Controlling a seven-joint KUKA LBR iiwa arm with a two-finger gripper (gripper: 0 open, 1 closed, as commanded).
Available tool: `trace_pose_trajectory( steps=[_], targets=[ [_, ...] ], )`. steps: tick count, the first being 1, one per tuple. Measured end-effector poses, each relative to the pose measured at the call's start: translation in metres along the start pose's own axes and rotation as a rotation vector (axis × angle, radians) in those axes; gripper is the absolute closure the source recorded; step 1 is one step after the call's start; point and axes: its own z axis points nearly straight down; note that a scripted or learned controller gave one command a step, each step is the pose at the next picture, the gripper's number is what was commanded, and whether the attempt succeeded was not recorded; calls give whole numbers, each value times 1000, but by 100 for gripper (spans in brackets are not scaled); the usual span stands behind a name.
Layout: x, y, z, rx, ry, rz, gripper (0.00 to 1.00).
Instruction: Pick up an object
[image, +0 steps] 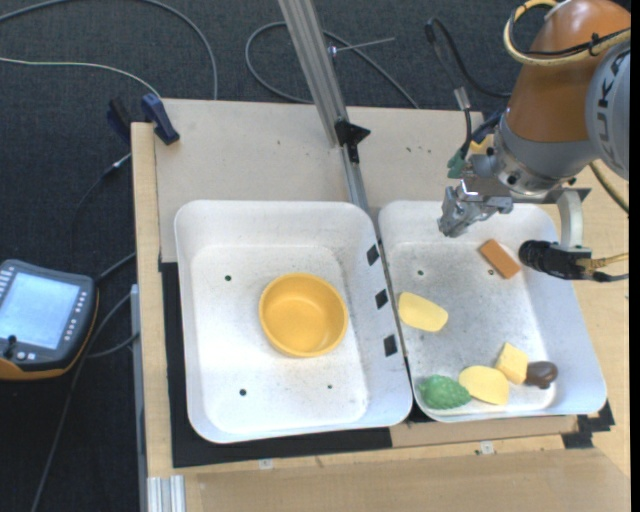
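My gripper (457, 220) hangs over the far left part of the right bin (570, 330), and nothing shows between its fingers. An orange block (499, 257) lies just to its right on the bin floor. A pale yellow oval piece (422, 312) rests nearer the bin's left side. Along the front edge sit a green lump (443, 391), a yellow piece (484, 384), a small yellow wedge (513, 362) and a brown piece (541, 374).
A yellow bowl (303, 314) stands in the middle of the left bin (200, 300). A metal pole (325, 75) slants down to the divide between the bins. A handheld pendant (40, 318) lies off the bench at left. Cables trail on the dark floor.
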Motion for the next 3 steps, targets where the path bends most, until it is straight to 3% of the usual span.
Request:
trace_pose_trajectory(
  steps=[1,3],
  targets=[
    [51,13,-3,-1,0,1,100],
    [147,43,24,1,0,1,100]
  ],
)
